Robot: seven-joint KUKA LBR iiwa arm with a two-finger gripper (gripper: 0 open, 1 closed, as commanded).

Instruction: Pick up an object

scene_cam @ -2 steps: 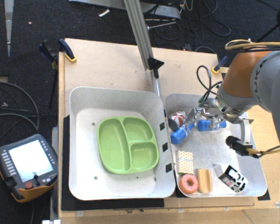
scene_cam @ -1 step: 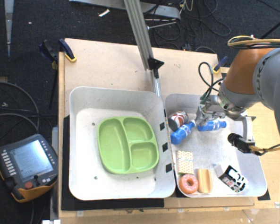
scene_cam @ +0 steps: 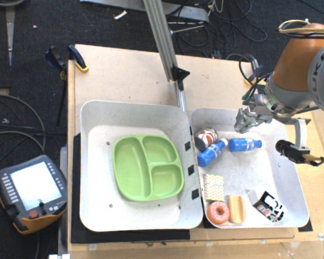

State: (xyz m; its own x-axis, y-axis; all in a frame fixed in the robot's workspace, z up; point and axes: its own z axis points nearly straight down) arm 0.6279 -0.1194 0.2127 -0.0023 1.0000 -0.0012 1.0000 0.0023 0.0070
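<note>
My gripper (scene_cam: pixel 243 124) hangs over the back of the right bin (scene_cam: pixel 290 178), just above and slightly left of a blue bottle (scene_cam: pixel 244 144) lying on its side. A second blue bottle (scene_cam: pixel 210 153) lies tilted to its left, beside a red and white ball (scene_cam: pixel 206 137). Toward the bin's front lie a waffle-patterned cracker (scene_cam: pixel 214 186), a pink frosted donut (scene_cam: pixel 218 212), a hot dog bun (scene_cam: pixel 236 208) and a small black and white item (scene_cam: pixel 269 206). Nothing shows between the fingers.
The left bin (scene_cam: pixel 92 204) holds a green divided plate (scene_cam: pixel 147 167). A metal pole (scene_cam: pixel 163 36) slants across the back of the bench. A teach pendant (scene_cam: pixel 29 192) lies on the floor at the left. Cables trail behind the bench.
</note>
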